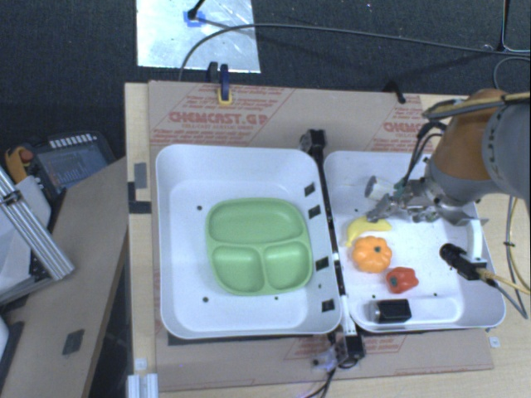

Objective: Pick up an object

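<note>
Camera view: hand low in right bin, finger state unreadable, just above yellow piece at frame centre-right; drop straight onto it, avoid nudging orange pumpkin.

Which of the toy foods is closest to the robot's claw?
The yellow banana, lying just below the gripper. The orange pumpkin and the red pepper sit farther down the bin.

Green tray, orange pumpkin, red pepper, white bins.
</note>
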`<state>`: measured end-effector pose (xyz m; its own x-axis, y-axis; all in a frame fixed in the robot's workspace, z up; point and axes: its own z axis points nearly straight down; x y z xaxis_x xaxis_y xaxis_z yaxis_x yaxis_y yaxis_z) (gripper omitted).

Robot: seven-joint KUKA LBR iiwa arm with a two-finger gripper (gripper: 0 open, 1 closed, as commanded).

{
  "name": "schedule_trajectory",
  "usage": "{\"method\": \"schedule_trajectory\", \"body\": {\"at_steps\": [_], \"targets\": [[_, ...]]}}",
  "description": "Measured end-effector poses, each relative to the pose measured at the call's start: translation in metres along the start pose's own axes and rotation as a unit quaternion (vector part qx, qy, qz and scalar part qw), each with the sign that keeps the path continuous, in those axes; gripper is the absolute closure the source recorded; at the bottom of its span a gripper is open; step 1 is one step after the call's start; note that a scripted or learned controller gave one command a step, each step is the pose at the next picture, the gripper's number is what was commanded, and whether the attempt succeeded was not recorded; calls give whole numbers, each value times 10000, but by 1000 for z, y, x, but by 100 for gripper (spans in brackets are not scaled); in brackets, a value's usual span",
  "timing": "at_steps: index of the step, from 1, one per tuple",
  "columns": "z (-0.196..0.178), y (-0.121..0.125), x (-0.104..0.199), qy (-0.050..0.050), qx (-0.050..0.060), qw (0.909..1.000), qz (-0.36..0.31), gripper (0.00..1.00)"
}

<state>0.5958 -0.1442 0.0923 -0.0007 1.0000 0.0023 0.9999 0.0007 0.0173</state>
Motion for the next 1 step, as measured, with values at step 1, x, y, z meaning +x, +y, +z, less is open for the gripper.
{"method": "schedule_trajectory", "body": {"at_steps": [1], "targets": [[-13, 2, -1, -26, -45, 10000, -7, 100]]}}
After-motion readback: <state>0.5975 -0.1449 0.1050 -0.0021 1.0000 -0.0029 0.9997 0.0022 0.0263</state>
